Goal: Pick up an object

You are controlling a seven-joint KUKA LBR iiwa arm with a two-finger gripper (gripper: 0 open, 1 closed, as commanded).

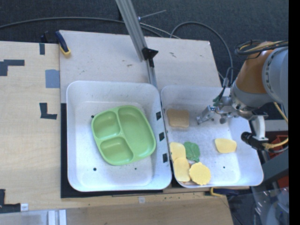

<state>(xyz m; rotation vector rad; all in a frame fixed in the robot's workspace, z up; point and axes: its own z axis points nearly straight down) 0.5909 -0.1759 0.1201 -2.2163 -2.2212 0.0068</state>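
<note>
1. The gripper [212,116] hangs over the right bin [248,172], fingers apart, holding nothing.
2. A tan piece [178,118] lies just left of it; yellow pieces [225,146] and a green leaf [191,150] lie nearer.
3. A green divided plate [123,135] sits in the left bin [79,139].

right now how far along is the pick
Nothing looks picked yet. The gripper hovers in the right bin near the tan piece, with nothing between its fingers. The yellow pieces and green piece lie loose. Closing on one and lifting remain.
</note>
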